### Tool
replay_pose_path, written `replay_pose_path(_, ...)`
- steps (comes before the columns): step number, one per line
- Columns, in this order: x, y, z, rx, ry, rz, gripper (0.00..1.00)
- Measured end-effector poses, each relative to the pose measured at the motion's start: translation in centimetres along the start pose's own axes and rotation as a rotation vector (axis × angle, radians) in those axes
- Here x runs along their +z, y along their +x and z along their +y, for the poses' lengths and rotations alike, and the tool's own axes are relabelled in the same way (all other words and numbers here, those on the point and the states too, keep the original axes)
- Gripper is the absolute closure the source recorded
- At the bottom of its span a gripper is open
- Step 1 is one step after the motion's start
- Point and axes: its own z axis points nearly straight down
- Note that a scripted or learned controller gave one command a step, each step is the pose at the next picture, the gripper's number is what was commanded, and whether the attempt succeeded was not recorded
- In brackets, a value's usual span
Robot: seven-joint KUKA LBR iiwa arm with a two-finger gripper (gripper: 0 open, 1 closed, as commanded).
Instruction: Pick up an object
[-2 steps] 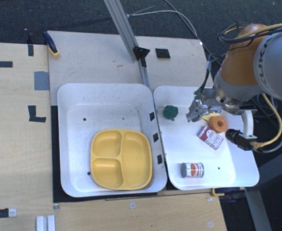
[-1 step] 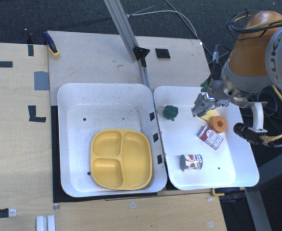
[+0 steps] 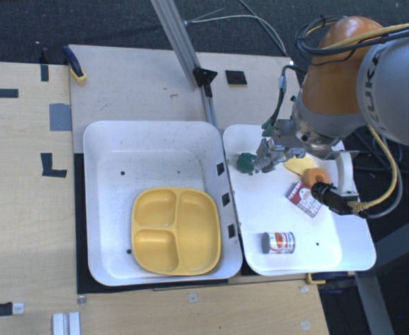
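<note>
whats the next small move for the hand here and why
Probably a short shift toward the green object and then down onto it. The hand sits just beside that object in the right bin, nearer to it than to the can, and nothing is visibly in its grip.

Two shallow white bins sit side by side: a left one [image 3: 107, 187] and a right one [image 3: 344, 246]. I count one yellow sectioned plastic plate [image 3: 176, 231], one small red-and-white can [image 3: 279, 242], one green round object [image 3: 246, 162], one orange piece [image 3: 316, 176], one yellow piece [image 3: 299, 165], and one small red-and-white packet [image 3: 303, 199].
</note>
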Motion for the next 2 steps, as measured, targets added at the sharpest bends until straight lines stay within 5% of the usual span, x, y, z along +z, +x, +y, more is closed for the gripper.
replay_pose_path(2, 1.4, 11.5, -1.4, 0.0, -0.001, -0.001, 1.0)
